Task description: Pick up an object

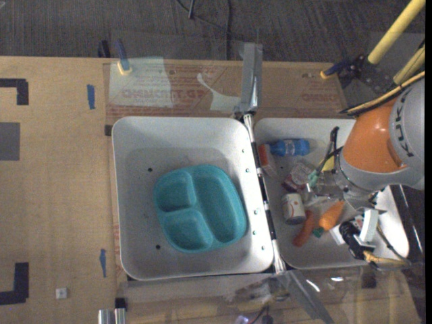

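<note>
We see the gripper (324, 184) low over the right bin (324, 254), tucked under the arm (374, 147) and its orange band. The wrist covers it, so we cannot tell whether it is open or closed, and we see nothing held in it.

No single thing is named for picking, so we judge by what lies nearest. A carrot (317, 223), most likely a toy, lies slantwise just below the gripper. A small tin (293, 208) sits just beside the carrot's upper left. A crumpled packet (300, 177) lies just left of the gripper. A blue bottle (289, 147) lies on its side farther back, near the bin's rear wall. We take it that the gripper is here because this bin holds the loose things, and the carrot or the packet looks the likeliest target.

The left bin (135, 154) holds one teal plate (199, 208) with three compartments, lying flat and well apart from the arm.

For writing, the arm's grey casing shows large dark letters, of which we read "KU" at the frame's right side. The cardboard sheet (182, 90) behind the left bin bears reddish print that we cannot read. The packet's label is too small to read.
</note>
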Motion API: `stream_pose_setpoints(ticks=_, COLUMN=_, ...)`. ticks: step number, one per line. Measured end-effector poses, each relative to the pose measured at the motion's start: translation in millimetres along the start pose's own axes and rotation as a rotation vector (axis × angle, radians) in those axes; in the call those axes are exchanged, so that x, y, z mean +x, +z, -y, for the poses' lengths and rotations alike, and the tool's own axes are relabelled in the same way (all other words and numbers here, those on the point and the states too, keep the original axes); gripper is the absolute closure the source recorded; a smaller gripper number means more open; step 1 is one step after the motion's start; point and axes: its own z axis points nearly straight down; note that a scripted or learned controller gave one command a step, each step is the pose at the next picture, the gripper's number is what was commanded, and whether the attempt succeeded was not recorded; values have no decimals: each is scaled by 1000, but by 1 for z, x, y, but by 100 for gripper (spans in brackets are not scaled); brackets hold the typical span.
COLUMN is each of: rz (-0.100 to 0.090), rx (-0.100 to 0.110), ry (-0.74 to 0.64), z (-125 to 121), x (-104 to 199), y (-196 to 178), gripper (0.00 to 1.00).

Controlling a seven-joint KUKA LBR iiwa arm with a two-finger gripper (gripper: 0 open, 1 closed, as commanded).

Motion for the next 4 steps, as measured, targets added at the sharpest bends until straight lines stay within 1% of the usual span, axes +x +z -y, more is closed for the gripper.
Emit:
stream_pose_setpoints(ticks=1, rz=-4, rx=6, ry=91, z=-27, x=37, y=-121, gripper=100)
stream_pose_setpoints(ticks=2, rz=-4, rx=9, ry=132, z=-1, x=28, y=-83, gripper=100)
stream_pose_setpoints(ticks=3, rz=-3, rx=4, ry=1, z=8, x=-48, y=-335, gripper=100)
stream_pose_setpoints(ticks=4, rz=-5, rx=6, ry=-89, z=27, x=15, y=-219, gripper=100)
